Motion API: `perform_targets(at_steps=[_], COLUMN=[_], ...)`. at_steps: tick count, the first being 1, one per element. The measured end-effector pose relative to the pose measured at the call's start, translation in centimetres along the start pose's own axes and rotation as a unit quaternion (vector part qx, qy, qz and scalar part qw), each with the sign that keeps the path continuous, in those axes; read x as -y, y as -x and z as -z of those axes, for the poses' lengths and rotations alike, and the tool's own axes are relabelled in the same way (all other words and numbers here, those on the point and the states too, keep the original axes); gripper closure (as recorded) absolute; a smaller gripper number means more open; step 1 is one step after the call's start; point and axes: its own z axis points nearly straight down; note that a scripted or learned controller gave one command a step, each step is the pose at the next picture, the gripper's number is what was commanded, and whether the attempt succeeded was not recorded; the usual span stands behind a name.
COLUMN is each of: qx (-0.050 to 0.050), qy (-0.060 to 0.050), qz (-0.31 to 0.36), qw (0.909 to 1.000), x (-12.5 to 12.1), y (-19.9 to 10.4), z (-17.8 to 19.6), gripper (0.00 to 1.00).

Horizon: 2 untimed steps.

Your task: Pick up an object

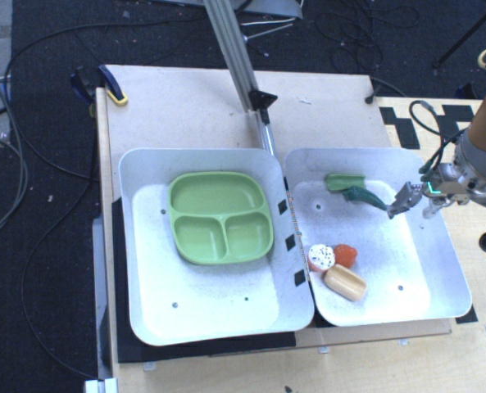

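Bins first: two shallow white plastic bins sit side by side on the pale wooden bench [193,105]; the left bin [152,301] carries a light green three-compartment plastic tray [222,217], the right bin [439,285] carries the loose things; a green-and-teal elongated toy [355,189] lies near that bin's far wall, its long axis running across the view and dipping toward the right; a white speckled ball [321,257], a small red-orange piece [345,255] and a tan bun-shaped cylinder [345,282] cluster at the bin's near-left side, touching one another; the grey two-finger claw [416,200] hangs over the right bin's right part, tips pointing left; whether they are apart or together I cannot tell; nothing visible between them; the green-and-teal toy's right end lies just beside the claw, to its left, so it looks the nearest candidate; the cluster lies well apart, nearer and leftward.
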Motion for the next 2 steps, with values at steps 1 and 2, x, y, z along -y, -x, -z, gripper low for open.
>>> perform_targets(at_steps=[1, 2], qx=[0.0, 0.0], qy=[0.001, 0.0], qz=[0.0, 0.0], qw=[1.0, 1.0], x=[-0.1, -0.8], y=[0.0, 0.4], z=[0.1, -4.6], gripper=[0.0, 0.0])
